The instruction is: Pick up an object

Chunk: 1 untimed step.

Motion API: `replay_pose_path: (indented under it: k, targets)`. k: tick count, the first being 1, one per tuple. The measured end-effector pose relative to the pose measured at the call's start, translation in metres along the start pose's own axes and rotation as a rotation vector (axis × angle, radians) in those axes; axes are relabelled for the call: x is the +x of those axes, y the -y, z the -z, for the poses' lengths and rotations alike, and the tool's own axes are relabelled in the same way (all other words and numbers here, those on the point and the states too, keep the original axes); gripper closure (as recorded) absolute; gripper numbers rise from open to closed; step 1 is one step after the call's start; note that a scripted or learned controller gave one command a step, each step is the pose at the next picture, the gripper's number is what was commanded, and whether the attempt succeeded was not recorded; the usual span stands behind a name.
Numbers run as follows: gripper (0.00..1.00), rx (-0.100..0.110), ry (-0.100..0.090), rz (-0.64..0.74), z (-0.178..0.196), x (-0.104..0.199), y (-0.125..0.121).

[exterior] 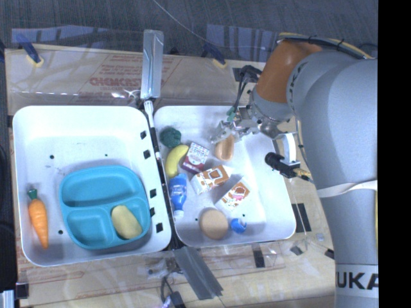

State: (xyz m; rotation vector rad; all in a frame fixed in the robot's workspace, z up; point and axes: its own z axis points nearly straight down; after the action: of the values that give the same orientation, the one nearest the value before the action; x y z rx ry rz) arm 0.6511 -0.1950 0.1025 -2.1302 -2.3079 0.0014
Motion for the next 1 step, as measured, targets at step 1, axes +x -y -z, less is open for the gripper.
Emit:
replay_pose_path:
  k: [1]
  targets:
    - [1.00,-0.002,0.001,-0.021,-0.0099,0.0068,-0.0067]
